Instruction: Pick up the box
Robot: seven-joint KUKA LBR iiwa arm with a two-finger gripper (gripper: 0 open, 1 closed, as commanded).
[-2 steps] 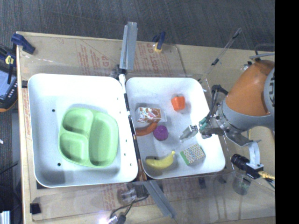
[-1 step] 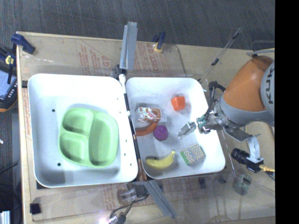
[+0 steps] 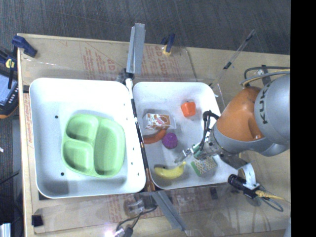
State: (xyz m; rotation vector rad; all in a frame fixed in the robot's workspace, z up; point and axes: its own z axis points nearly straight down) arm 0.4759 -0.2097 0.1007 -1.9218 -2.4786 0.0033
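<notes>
The box (image 3: 157, 121), a small carton with a red and white printed face, lies flat in the upper left part of the right bin (image 3: 207, 95), close to the wall between the bins. My gripper (image 3: 191, 154) is low in the front part of the same bin, to the right of and nearer than the box, well apart from it. It hangs just above a greenish patterned item (image 3: 204, 166) and next to a banana (image 3: 169, 171). The grey arm with its orange band (image 3: 237, 120) reaches in from the right.
Touching the box's front edge lies a brown sausage (image 3: 153, 138), with a purple ball-like toy (image 3: 170, 140) beside it. An orange block (image 3: 188, 108) sits toward the back right. The left bin (image 3: 44, 102) holds a green divided plate (image 3: 94, 144).
</notes>
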